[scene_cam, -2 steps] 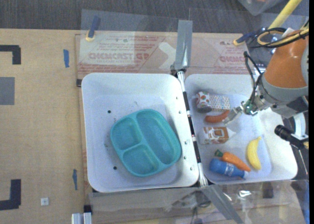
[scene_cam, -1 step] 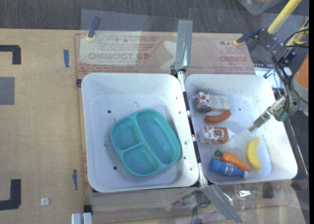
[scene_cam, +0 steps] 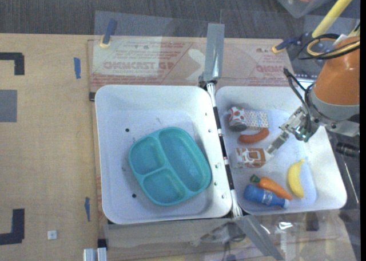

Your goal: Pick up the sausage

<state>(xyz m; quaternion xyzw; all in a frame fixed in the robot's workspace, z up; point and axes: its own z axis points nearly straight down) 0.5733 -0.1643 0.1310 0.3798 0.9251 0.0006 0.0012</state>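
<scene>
Lying near the right bin's (scene_cam: 337, 194) front edge, a blue bottle (scene_cam: 264, 196), carrot (scene_cam: 273, 186) and banana (scene_cam: 295, 178) sit below the sausage (scene_cam: 254, 136), a small, light, likely smooth toy best pinched across its middle; the gripper (scene_cam: 277, 142) hovers just right of it, grasp state impossible to tell

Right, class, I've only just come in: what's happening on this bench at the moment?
A robot arm reaches in from the right over the right bin, its gripper hanging just right of the sausage and not holding it. The sausage lies in that bin among a small carton, a second carton, a carrot, a blue bottle and a banana. The left bin holds a teal divided plate. So the pick-up has not happened yet.
</scene>
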